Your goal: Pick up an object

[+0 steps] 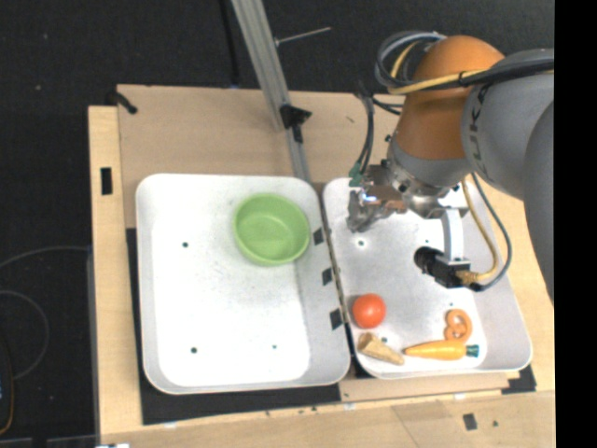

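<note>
My gripper [362, 215] hangs over the far left corner of the right bin [410, 250], just above the bin floor, and nothing shows between its tips. In the same bin, near the front left, lies a red ball-like fruit [369, 310]. Along the front edge lie a tan wedge [380, 348], an orange carrot [435, 349] and a small orange ring-shaped piece [457, 323]. All of these sit well in front of the gripper, apart from it. A green bowl [271, 230] stands upright in the far right part of the left bin [187, 343].
A slanted metal pole [266, 63] comes down from the top to the gap between the bins. A black fitting on a cable [440, 264] hangs from the arm over the right bin's middle. The bins rest on a brown board [187, 129].
</note>
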Available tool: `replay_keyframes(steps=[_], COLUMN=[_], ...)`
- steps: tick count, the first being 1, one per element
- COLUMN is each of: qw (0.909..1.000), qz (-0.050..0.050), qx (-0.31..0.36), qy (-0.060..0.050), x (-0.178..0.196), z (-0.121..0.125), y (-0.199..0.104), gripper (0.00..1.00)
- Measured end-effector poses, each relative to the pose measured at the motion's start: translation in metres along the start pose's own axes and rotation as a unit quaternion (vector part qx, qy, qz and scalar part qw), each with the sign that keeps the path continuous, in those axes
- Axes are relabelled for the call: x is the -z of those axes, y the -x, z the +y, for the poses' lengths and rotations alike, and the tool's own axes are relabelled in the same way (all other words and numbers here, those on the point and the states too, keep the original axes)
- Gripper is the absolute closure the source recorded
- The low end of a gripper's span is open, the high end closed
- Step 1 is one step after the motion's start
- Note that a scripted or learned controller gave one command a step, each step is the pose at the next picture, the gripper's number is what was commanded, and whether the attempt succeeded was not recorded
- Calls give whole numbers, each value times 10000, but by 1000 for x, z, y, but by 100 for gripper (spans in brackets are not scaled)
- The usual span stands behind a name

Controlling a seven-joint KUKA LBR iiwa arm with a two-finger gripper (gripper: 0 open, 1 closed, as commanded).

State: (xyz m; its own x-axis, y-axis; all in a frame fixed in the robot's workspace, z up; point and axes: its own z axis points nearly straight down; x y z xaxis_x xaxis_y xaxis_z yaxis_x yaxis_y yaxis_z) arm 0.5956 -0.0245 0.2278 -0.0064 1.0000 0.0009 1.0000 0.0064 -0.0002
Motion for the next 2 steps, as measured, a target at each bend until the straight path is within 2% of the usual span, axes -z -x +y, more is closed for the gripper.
replay_keyframes(steps=[1, 2], qw=[10000, 10000], qz=[8, 8], qx=[7, 12], qy=[5, -4], x=[10, 7], z=[-7, -25], y=[-47, -107], gripper=[100, 100])
